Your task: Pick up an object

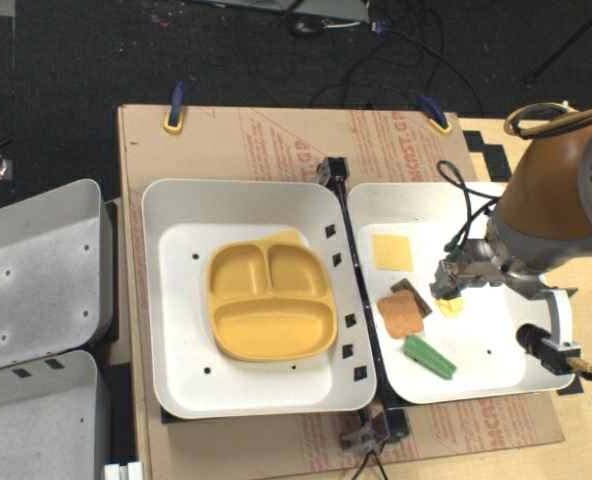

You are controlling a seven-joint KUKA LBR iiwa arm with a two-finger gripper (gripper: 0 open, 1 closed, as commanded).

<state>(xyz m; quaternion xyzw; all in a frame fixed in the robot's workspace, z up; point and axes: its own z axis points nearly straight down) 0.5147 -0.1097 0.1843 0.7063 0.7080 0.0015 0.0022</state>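
Glossy yellow plastic tray [272, 301], smooth white bins [166, 228] — matt brown board bench [236, 138]

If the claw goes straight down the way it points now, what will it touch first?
Probably the small yellow piece lying right under the claw in the right bin. Depth is unclear from this slanted view, so the bin floor beside it is possible.

Bright, even light falls from overhead, washing the right bin [496, 368] nearly to glare. Shadows are short and soft. The dark floor [66, 58] is grainy, and focus seems slightly soft throughout, with mild blur at the arm [556, 198].
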